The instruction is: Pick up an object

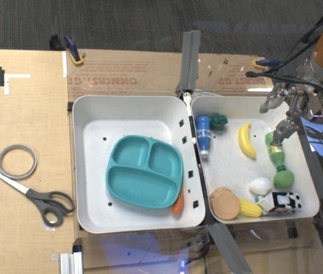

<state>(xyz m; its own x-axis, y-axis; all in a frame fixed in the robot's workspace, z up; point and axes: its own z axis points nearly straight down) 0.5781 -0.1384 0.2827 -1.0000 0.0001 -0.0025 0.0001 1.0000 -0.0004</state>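
My gripper [275, 119] hangs over the right bin [230, 110] near its far right side, fingers spread and open with nothing between them. Just below it lies a green, pear-like toy [277, 153], with a green ball [283, 179] a little nearer. To their left is a yellow banana [245, 140]. A blue bottle [202, 133] and a dark green item [218, 121] lie by the bin's left wall. Along the near side sit a white egg [259, 185], a corn cob [250, 208], a tan round piece [225, 204] and a black-and-white toy car [285, 201].
The left bin [87, 153] holds a teal divided plate [145, 172] with an orange carrot [177, 204] at its near right edge. On the bench to the left lie scissors [41, 201] and a tape roll [17, 160]. Cables hang at the far right.
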